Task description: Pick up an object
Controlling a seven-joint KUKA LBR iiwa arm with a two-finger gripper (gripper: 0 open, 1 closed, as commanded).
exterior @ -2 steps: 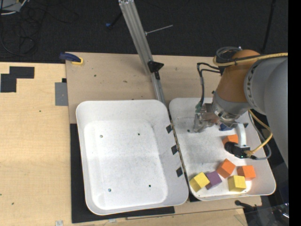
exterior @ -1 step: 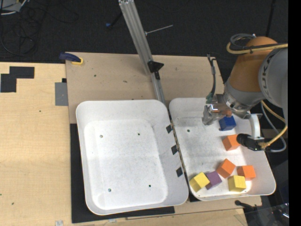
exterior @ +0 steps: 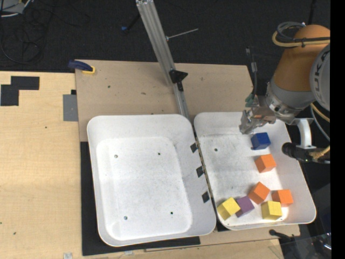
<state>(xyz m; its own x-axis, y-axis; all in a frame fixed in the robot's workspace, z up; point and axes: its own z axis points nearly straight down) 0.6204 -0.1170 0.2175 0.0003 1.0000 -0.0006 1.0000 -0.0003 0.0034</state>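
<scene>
One blue cube [exterior: 261, 140] — seemingly square-on, gripper [exterior: 249, 124] just beside it

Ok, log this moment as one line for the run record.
hand: over right bin, far end | nearest: blue cube | held: nothing seen | other cubes: near end

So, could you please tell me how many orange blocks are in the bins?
3, all in the right bin: one below the blue block, one beside the purple block, one near the front corner.
</scene>
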